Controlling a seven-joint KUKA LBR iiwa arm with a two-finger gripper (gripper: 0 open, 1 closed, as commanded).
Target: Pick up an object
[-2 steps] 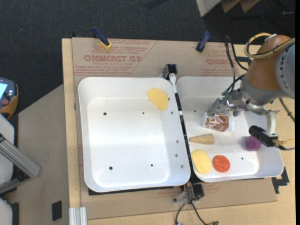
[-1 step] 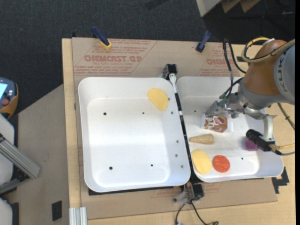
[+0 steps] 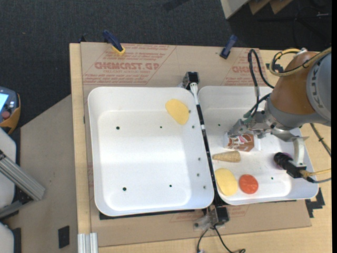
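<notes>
My gripper point(image 3: 242, 129) is low in the right bin point(image 3: 221, 96), reaching in from the right under the grey and orange arm. It sits directly over the top edge of a red and white patterned item point(image 3: 241, 142), which it partly covers. Just below that lies a beige cone-shaped piece point(image 3: 226, 156), pointing left. A yellow oval object point(image 3: 226, 182) and a red round object point(image 3: 248, 184) rest near the bin's front edge. Another yellow oval object point(image 3: 177, 111) lies in the left bin point(image 3: 142, 194), near its back right corner.
The two bins meet along a black divider strip point(image 3: 201, 136). They sit on a cardboard sheet point(image 3: 137, 57) held by blue clamps point(image 3: 114, 42) at the back. Cables run over the right bin's far side.
</notes>
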